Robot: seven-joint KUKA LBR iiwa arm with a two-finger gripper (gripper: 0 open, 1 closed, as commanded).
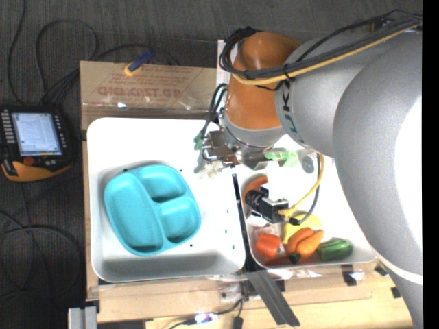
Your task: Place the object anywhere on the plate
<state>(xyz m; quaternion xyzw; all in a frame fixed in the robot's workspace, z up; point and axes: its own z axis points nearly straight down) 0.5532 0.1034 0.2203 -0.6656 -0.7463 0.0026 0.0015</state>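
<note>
A turquoise plate [151,208] with three compartments lies in the left bin [110,136], toward its front left. My gripper [208,162] hangs over the far right part of that bin, above bare white floor, up and to the right of the plate. The right bin [357,256] holds toy food: an orange carrot [304,240], a green pepper [335,249], a red piece [268,245], a yellow piece [310,223] and an orange-red piece [254,183] near the divider. The arm hides most of that bin.
The arm's large grey body [370,129] covers the right side of the view. A cardboard sheet [147,88] lies behind the left bin. A handheld control pendant [33,142] rests on the floor to the left.
</note>
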